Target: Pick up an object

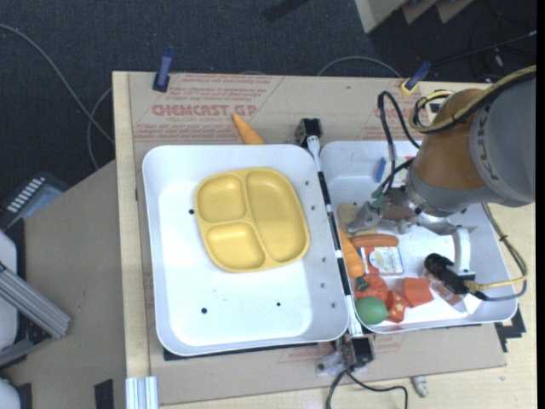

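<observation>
Green ball (370,310) and red toys (415,291) crowd below the gripper (372,216), poised over them to pick, its opening impossible to tell.

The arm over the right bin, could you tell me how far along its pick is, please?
Done: the arm has reached over the right bin. In hand: the tool sits low beside the carrot, nothing visibly held. Left: grasp and lift; the toy food, including the green ball, lies on the floor.
</observation>
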`<act>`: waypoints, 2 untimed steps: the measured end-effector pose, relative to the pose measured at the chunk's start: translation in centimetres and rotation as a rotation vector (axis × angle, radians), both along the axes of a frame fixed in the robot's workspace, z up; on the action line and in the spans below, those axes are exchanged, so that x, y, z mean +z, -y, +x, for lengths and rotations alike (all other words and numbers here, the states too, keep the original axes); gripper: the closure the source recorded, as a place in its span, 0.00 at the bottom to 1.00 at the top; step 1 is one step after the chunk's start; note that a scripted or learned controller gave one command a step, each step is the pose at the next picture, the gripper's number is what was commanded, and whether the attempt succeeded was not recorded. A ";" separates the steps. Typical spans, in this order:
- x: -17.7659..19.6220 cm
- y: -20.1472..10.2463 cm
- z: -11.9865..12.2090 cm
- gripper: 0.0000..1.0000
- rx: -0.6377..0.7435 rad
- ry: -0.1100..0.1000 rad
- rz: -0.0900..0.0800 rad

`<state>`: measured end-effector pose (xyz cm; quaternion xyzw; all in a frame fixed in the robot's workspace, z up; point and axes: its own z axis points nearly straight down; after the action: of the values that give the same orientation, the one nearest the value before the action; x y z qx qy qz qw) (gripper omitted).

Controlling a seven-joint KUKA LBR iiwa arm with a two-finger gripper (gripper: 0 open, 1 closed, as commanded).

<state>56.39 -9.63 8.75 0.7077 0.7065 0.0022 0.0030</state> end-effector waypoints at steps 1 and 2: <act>0.0 -0.4 -1.0 0.00 0.000 0.001 0.000; 1.0 -0.5 -0.9 1.00 0.000 0.002 0.001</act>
<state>55.46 -9.16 9.76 0.7076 0.7066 0.0033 0.0033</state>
